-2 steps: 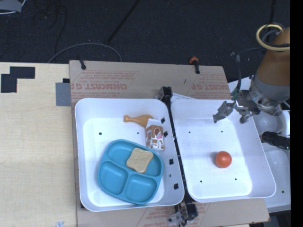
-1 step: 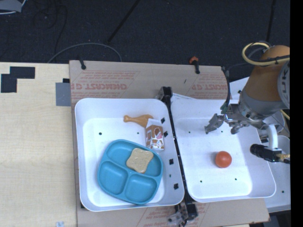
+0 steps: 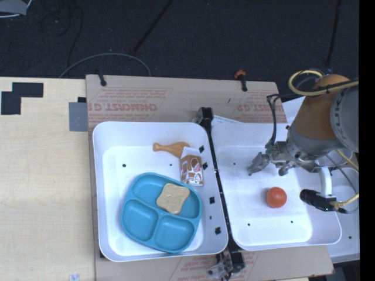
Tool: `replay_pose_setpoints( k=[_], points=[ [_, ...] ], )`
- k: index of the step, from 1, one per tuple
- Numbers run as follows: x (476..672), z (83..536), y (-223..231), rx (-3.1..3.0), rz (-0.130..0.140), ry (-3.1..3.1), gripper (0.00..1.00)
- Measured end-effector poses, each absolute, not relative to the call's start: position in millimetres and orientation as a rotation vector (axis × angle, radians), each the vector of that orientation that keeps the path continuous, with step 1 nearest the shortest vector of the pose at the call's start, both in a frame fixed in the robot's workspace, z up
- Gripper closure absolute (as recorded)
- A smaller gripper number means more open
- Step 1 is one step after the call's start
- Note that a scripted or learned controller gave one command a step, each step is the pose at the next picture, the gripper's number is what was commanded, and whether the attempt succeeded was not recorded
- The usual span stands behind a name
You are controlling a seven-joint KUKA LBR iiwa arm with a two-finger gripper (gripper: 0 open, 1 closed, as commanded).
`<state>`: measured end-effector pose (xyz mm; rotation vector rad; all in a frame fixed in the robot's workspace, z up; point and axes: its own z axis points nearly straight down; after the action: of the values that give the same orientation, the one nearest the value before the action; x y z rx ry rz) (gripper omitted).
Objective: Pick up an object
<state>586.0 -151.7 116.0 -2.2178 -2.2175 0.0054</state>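
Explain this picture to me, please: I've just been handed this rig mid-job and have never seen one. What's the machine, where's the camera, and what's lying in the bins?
You are looking down at a slant from one fixed camera above a bench. The grey and orange shape on the right is a robot arm; its two-finger gripper hangs over the right bin. I see nothing between its fingers. A red ball, perhaps a toy tomato, lies in that bin just below the gripper. The left bin holds a blue divided plate with a slice of toast on it, a small brown-and-white carton and a tan drumstick-shaped toy. The job is to pick something up.
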Motion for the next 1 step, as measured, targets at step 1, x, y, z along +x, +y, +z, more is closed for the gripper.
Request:
replay_pose_setpoints(
  k=[1],
  points=[
    [585.6,86.1,-150.6,-2.219,0.004,-2.217,0.00]
  ],
)
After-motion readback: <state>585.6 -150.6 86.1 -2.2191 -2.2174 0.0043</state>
